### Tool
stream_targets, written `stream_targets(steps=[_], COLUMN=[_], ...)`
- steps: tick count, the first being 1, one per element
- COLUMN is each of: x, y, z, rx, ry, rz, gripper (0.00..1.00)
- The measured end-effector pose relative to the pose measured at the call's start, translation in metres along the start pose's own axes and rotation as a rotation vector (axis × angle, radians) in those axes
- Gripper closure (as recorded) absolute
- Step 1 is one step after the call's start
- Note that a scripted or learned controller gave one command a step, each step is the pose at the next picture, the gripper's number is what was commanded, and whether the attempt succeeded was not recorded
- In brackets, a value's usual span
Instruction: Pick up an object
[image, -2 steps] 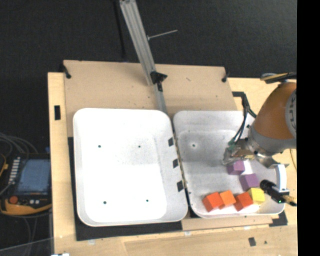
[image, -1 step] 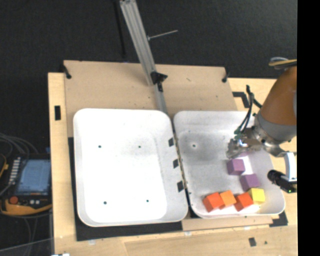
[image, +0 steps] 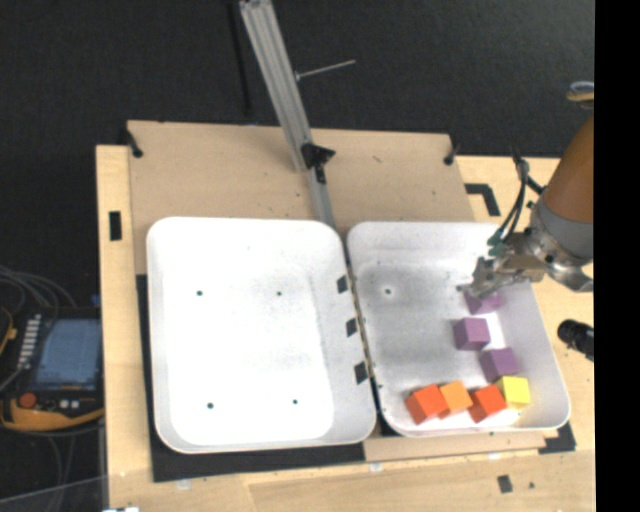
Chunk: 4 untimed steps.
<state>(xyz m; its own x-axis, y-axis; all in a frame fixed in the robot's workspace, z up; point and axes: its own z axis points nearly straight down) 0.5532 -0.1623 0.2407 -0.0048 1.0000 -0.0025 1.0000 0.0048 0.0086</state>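
My gripper hangs over the right side of the right bin, reaching in from the right. Directly under its tip lies a purple block, partly covered by it; whether it is gripped cannot be made out. A second purple block sits just below, and a third lies further toward the front. Along the bin's front wall stand a red-orange block, an orange block, a red block and a yellow block.
The left bin lies beside the right one, joined by dark clips. A slanted metal pole rises behind the bins. A control pendant rests off the bench at left.
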Motion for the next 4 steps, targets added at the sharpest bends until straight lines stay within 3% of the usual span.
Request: stream_targets(steps=[1,3,4], x=[-0.001,0.106,0.159], y=[0.0,0.043,0.058], z=[0.034,0.033,0.014], rx=[0.011,0.005,0.005], ry=[0.001,0.004,0.004], rz=[0.005,-0.003,-0.003], gripper=[1.0,1.0,1.0])
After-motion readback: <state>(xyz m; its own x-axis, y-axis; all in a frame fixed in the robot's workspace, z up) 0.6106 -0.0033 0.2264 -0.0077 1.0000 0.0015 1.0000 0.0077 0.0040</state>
